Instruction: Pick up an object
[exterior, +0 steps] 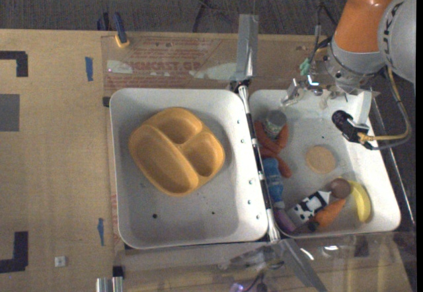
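A: Where is the arm (373,26) right now?

B: It reaches in from about two o'clock and hangs over the back edge of the right bin (383,172). Its gripper (310,86) sits near the bin's far rim at twelve o'clock, above bare white floor. I cannot tell how the hand is set; nothing is visibly in it.

A: So what could it pick?

B: Everything loose lies in the right bin. A tan round disc (322,159) rests alone near the middle, clear of its neighbours. Along the nine o'clock wall a grey-capped orange toy (272,133) lies above a blue piece (271,177). Down at six o'clock there is a huddle: a black-and-white toy (310,206), an orange carrot (329,213), a brown ball (340,187) and a yellow banana (360,201), all touching or nearly so.

A: And the left bin (125,172)?

B: It bears an orange divided plate (176,150), lying flat in the middle.

A: Why the crowding at the near edge?

B: My guess is the pieces slid or were dropped toward the wall and corner. That makes the disc the easiest to reach, though it is flat; the wall items leave little finger room.
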You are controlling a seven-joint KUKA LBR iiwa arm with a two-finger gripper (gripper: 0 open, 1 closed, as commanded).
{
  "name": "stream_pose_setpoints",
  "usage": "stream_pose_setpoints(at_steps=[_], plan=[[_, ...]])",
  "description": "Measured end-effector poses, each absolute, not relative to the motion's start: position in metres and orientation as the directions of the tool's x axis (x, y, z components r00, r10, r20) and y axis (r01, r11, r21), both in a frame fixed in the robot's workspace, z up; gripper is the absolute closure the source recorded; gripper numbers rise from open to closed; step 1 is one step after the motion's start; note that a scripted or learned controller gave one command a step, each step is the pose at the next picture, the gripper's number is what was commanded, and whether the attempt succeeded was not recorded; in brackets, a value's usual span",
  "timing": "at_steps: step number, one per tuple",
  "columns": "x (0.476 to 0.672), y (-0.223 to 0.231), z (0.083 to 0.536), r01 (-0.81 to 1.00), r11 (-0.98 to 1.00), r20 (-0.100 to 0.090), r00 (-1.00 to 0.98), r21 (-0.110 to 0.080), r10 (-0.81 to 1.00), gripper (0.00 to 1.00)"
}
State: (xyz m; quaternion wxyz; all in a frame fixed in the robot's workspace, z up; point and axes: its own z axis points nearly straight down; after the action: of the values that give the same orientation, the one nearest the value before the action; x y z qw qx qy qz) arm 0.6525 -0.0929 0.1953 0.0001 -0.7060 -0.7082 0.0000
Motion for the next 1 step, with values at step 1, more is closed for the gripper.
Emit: stream_pose_setpoints(at_steps=[1], plan=[[0.5817, -0.1517, 0.0872, 0.995, 0.102, -0.002, -0.102, 0.006, 0.995, 0.00]])
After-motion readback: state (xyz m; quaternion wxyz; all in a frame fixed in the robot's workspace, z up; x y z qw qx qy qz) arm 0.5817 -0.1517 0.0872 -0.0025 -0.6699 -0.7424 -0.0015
